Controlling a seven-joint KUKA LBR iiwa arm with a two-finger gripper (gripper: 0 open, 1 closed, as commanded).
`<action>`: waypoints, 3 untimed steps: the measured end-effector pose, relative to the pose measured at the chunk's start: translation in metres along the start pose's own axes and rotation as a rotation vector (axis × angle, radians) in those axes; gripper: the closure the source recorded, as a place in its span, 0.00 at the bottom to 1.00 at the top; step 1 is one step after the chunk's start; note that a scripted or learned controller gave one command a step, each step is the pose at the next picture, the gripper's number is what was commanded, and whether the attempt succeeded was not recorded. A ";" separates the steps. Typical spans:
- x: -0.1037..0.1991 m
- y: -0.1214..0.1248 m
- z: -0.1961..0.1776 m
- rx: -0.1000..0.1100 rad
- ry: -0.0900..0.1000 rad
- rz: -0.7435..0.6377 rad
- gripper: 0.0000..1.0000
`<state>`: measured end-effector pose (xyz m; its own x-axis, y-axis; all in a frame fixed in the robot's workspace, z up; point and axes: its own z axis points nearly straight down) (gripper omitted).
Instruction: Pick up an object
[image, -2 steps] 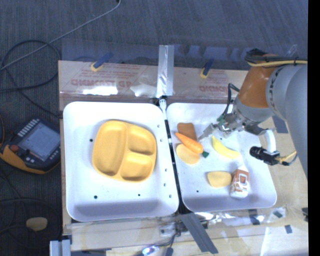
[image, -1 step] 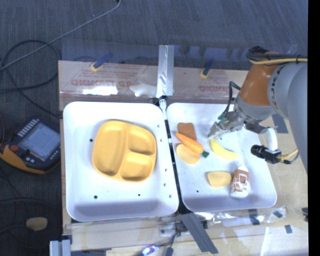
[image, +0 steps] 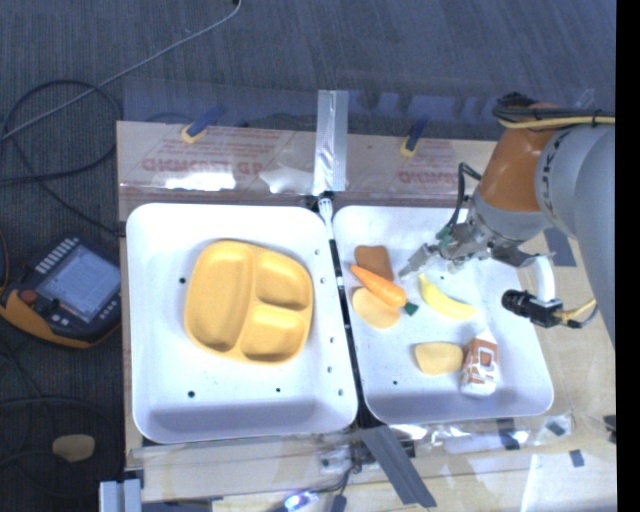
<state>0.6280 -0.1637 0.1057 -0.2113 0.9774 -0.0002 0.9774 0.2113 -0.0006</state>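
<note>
My gripper (image: 422, 262) hangs over the upper middle of the right bin (image: 520, 400), reaching in from the right. Nothing shows in its grasp. Just left of it lie a brown block (image: 372, 258) and an orange carrot (image: 378, 285), with a pale yellow round slice (image: 375, 311) below the carrot. A yellow banana (image: 447, 300) lies just below the gripper. Nearer the front sit a yellow lump (image: 438, 358) and a small white and brown carton (image: 481, 365).
The left bin (image: 160, 400) holds a yellow divided plate (image: 250, 300). A small green piece (image: 410, 308) lies beside the carrot's tip. A handheld pendant (image: 65, 290) and cables lie on the floor at left. The bins' shared wall runs down the middle.
</note>
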 end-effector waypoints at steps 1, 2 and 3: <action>0.000 0.000 -0.009 0.000 0.001 0.001 1.00; 0.029 -0.009 -0.079 0.000 0.000 0.084 1.00; 0.028 -0.009 -0.079 0.001 0.000 0.084 0.00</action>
<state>0.6133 -0.1378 0.1843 -0.1287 0.9917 -0.0006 0.9917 0.1287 -0.0012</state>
